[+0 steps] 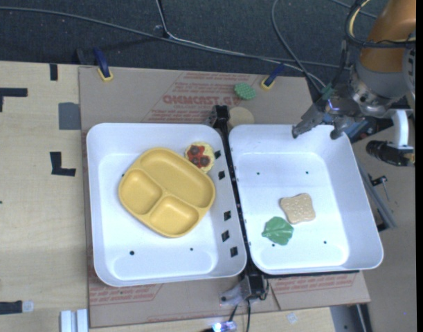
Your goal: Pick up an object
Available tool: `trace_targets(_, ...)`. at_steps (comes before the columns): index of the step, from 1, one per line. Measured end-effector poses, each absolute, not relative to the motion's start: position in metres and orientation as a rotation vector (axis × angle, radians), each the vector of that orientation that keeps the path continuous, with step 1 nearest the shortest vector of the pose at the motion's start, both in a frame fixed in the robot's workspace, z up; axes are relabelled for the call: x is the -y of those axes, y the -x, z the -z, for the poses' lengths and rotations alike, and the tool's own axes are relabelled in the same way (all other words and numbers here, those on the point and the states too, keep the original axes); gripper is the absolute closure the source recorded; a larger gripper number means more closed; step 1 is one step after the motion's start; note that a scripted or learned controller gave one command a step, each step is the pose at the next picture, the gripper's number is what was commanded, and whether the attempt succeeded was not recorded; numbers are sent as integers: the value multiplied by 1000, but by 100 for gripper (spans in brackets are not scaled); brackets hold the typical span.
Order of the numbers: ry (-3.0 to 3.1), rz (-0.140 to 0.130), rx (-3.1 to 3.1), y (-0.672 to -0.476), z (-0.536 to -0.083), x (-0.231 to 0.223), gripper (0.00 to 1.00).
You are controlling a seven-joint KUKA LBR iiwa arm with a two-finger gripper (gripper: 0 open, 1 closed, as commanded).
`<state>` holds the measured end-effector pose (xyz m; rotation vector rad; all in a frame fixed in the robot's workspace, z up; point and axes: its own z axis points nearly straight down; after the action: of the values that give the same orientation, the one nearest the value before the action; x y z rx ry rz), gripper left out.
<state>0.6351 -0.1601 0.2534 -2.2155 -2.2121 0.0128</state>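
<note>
The pincer point(315, 126) is seen spread apart, holding nothing, above the right bin's point(336, 254) far rim. A tan toast piece point(298, 208) and green leaf point(277, 230) are lying inside; the arm is cut off at right.

Wooden bench point(31, 206), light colour, with black tape marks on left part. Brown cardboard sheet point(176, 95) lies flat on bench, red print on it. Two white bins sit on cardboard side by side, touching: left bin point(104, 254), right bin point(363, 206). Small green piece point(244, 90) lies on cardboard behind bins. Blue-yellow clamps point(102, 68) hold cardboard's far edge.
</note>
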Motion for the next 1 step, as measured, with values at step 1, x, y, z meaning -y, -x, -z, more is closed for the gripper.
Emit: trace_targets(1, 2219, -2, 2223, -637, -261, 160, 0)
